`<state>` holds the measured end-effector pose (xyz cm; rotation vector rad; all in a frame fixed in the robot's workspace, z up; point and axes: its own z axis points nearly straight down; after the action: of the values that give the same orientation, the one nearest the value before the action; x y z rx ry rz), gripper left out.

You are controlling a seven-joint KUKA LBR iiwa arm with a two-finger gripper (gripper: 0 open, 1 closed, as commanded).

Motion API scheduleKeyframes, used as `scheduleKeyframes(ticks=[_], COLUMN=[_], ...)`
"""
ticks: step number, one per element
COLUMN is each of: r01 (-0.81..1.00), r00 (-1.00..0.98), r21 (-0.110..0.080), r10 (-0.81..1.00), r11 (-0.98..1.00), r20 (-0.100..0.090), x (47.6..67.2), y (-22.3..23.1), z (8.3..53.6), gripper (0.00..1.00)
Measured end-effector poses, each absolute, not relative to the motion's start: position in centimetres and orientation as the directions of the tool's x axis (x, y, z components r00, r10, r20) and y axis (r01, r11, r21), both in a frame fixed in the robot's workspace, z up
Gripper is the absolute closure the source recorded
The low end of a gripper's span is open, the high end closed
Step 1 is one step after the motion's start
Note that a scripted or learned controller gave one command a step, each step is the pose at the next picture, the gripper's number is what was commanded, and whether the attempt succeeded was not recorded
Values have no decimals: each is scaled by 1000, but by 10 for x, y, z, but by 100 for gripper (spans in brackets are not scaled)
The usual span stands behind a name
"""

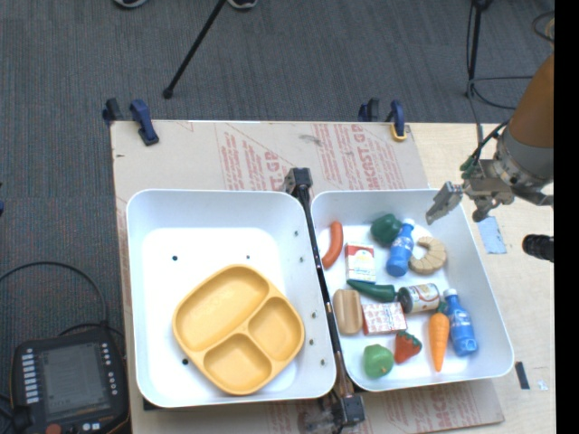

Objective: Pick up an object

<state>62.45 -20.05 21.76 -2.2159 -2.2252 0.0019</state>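
My gripper (463,204) hangs open above the far right corner of the right bin (493,287), with nothing between its fingers. Below it in that bin lie a blue bottle (400,249), a beige ring-shaped pastry (428,256), a dark green pepper (384,228), a red sausage (333,244), a small white carton (360,263), a green chili (371,289), a brown jar (420,297), a second blue bottle (460,323), a carrot (438,340), a bread roll (347,311), a red-and-white packet (384,316), a strawberry (407,345) and a light green pepper (377,361).
The left bin (149,215) holds a yellow divided plate (238,328). Blue clamps (143,120) grip the board's far edge. A control pendant (63,378) lies on the floor at lower left. Tripod legs (194,43) stand behind the bench.
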Motion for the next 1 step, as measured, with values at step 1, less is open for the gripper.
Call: scheduleKeyframes(ticks=[1], r01=[1000], r00=[-3], r21=[2], r10=[1000], r11=[3], r20=[0], x=[646], y=[-129], z=[93], gripper=[0])
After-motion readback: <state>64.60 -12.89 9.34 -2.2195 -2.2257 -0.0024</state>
